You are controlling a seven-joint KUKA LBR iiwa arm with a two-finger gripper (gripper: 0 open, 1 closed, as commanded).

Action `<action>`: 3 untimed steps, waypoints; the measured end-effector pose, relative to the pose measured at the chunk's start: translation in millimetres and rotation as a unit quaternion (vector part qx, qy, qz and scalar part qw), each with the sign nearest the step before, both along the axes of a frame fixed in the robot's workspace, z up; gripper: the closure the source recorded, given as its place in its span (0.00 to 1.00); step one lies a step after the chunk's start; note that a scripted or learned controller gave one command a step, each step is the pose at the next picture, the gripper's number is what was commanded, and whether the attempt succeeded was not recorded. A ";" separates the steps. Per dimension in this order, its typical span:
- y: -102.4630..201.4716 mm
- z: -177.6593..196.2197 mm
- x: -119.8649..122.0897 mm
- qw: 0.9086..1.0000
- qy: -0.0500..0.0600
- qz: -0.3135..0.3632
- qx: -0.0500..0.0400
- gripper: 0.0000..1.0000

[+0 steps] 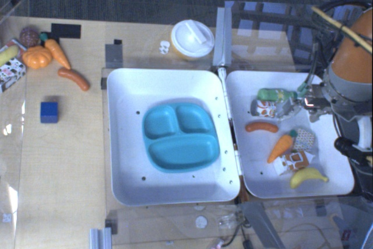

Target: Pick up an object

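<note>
Two white bins on bench. Left bin (125, 125) with blue divided tray (179, 136) at centre. Right bin (245, 172) as landmark: gripper (293, 103) over its upper middle, finger spread impossible to tell. Green bottle (275, 94) and small carton (266, 108) just beside gripper. Sausage (261, 126), carrot (282, 146), banana (308, 177) lower in same bin. White bowl (192, 39) beyond bin's far left corner.

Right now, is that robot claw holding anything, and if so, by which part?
That cannot be told. The gripper is low in the right bin, beside a green bottle, but nothing is clearly seen between its fingers.
</note>
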State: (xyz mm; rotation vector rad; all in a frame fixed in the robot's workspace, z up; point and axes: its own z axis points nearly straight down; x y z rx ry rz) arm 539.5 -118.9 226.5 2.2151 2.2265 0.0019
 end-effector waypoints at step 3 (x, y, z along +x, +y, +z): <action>45.7 -41.4 24.4 0.993 -0.001 -0.118 0.000 1.00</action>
